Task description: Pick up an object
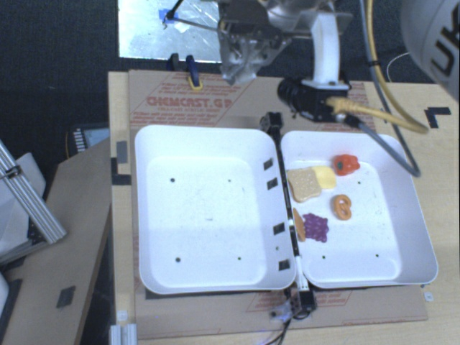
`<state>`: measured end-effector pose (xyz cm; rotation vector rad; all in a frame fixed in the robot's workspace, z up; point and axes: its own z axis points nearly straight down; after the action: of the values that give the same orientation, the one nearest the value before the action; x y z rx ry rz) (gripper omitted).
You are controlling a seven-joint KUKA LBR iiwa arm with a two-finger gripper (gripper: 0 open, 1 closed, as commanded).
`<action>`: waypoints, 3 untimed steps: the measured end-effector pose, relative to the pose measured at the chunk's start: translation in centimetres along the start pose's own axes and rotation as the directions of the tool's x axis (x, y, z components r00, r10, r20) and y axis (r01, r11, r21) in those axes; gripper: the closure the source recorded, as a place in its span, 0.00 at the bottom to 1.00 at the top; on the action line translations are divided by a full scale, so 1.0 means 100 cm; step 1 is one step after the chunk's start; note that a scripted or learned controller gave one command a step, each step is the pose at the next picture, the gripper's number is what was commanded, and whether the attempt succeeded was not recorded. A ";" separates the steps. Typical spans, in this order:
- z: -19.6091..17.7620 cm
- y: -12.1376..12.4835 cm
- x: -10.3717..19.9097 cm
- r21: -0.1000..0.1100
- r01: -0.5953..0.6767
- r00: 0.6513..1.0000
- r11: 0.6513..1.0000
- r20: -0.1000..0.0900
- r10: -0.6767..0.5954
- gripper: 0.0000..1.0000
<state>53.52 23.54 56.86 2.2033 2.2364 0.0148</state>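
Toy foods in right bin

Left bin floor bare, right bin crowded along divider, its right half open

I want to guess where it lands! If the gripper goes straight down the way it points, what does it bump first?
Probably the brown board behind the left bin, not the toys. The gripper hangs above that spot, though depth is hard to judge.
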 end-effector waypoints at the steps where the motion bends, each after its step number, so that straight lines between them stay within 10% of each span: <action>1: -0.011 0.000 0.000 -0.002 0.003 1.000 1.000 -0.001 -0.003 1.00; 3: -0.034 0.000 0.001 -0.006 0.010 1.000 1.000 -0.004 -0.010 1.00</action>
<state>53.52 23.66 60.22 2.1909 2.2467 0.0257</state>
